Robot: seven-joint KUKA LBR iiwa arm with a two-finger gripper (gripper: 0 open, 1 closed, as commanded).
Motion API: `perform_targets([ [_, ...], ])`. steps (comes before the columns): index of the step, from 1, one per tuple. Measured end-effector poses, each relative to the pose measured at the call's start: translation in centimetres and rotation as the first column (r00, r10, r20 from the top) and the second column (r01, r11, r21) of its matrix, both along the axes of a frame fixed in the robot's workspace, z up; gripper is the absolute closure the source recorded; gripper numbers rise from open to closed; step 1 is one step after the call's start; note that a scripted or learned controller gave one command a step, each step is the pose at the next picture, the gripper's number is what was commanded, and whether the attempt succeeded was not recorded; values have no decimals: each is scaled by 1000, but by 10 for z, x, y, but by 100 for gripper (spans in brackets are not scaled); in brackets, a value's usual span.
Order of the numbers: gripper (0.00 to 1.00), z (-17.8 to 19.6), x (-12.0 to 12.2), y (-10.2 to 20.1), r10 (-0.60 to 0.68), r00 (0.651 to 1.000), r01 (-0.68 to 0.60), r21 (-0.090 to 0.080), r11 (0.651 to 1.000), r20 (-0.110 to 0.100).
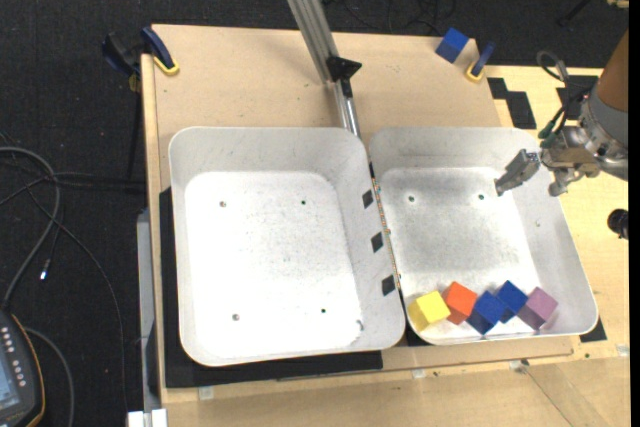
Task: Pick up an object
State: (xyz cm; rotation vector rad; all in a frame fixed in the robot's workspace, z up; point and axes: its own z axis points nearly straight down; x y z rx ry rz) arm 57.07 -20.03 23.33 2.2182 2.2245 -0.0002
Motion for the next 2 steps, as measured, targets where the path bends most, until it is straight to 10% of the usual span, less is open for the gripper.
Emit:
perform_targets([
  [1,0,-141,21,44,3,1000,-3,0,1000,-1],
  [2,0,-137,45,-6,-6,1000,6,-3,1000,5],
])
